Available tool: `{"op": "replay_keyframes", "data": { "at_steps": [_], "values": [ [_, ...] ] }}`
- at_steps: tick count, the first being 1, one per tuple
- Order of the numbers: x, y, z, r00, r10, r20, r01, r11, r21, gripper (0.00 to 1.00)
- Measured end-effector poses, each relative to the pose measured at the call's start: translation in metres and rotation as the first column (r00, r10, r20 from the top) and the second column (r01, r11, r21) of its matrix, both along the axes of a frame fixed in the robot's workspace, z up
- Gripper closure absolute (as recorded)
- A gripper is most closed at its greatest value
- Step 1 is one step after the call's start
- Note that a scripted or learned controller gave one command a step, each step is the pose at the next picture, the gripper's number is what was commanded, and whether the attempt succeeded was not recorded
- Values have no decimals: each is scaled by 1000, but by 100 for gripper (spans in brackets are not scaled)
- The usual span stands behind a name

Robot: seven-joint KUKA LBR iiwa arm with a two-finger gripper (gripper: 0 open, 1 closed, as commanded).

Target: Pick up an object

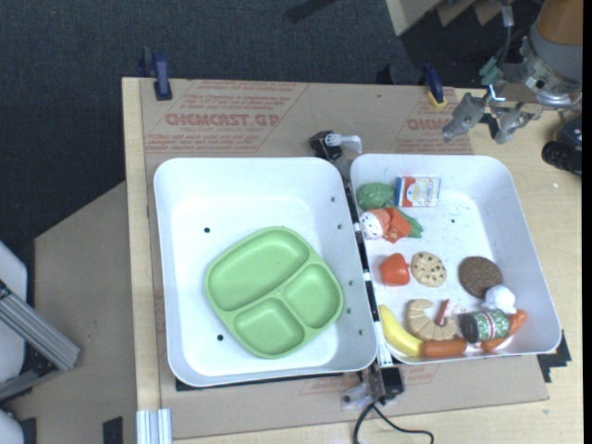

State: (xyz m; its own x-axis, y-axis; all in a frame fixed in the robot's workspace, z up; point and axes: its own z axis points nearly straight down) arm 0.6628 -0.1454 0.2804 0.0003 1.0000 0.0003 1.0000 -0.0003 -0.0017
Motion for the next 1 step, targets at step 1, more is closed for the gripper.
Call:
{"op": "replay_keyframes", "data": {
  "at_steps": [1],
  "values": [
    [-33,56,-141,1000,4,-15,-4,1000,5,0]
  ]
}}
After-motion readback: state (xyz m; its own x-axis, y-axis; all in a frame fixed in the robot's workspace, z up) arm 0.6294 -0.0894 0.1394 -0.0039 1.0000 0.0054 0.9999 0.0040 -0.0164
